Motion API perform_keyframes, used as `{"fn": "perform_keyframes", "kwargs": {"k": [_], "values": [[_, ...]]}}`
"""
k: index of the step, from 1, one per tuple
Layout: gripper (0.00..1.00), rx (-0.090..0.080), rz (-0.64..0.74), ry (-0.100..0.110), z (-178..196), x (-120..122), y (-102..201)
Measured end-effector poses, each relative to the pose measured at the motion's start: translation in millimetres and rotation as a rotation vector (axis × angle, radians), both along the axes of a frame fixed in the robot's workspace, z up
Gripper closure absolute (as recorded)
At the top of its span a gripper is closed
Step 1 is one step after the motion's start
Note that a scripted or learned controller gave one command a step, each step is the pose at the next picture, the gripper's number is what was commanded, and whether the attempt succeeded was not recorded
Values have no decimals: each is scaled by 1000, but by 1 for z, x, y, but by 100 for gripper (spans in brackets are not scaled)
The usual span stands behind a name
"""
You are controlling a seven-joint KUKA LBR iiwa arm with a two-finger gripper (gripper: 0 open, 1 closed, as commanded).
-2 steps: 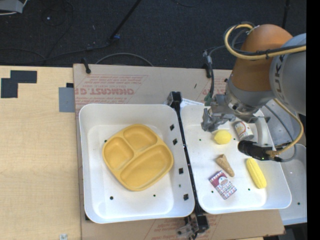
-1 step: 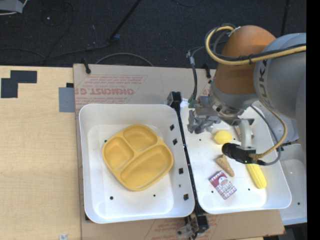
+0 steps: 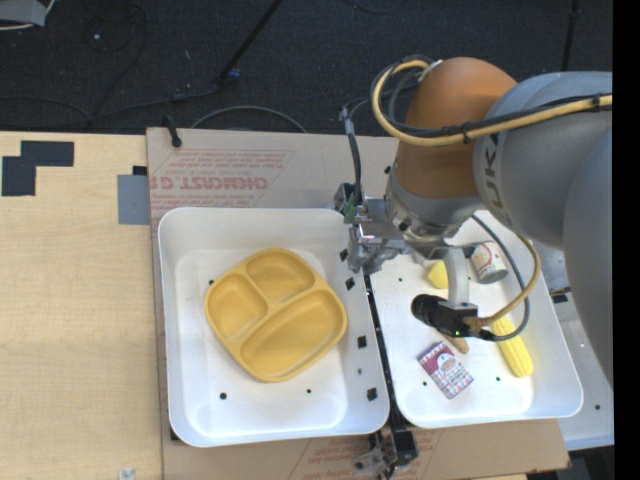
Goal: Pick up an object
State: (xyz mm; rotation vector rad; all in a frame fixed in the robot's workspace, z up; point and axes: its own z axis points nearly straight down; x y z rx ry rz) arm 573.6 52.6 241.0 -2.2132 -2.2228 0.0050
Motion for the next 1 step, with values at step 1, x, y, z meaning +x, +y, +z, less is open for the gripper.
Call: {"fn": "perform_keyframes", "kwargs": {"k": [1], "values": [[100, 0, 2, 1, 1, -14, 53]]}}
